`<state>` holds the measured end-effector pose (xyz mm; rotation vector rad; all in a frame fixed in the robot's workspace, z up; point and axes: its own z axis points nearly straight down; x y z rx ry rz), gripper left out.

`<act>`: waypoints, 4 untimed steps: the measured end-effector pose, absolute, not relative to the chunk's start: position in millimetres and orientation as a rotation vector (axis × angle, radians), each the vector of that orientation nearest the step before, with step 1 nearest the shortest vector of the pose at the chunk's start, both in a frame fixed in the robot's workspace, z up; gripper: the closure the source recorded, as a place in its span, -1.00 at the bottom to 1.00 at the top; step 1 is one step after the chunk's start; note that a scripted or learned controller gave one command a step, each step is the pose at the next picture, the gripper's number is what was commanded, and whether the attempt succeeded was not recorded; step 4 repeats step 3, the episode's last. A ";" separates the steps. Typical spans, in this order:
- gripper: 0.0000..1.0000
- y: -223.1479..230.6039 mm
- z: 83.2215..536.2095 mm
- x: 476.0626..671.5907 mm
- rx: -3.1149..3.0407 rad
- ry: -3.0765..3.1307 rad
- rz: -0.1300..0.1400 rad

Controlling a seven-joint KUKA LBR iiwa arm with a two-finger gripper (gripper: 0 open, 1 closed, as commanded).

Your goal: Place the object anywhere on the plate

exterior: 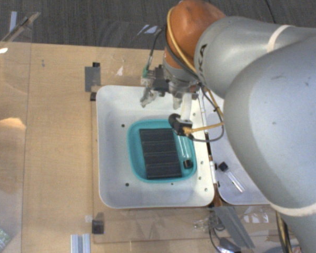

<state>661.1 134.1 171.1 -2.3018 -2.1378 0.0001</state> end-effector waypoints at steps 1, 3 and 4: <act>-1.00 43.7 185.8 669.6 -2.177 -2.270 -0.005; -1.00 89.2 437.0 595.9 -2.533 -1.863 -0.009; -1.00 89.2 437.0 595.9 -2.533 -1.863 -0.009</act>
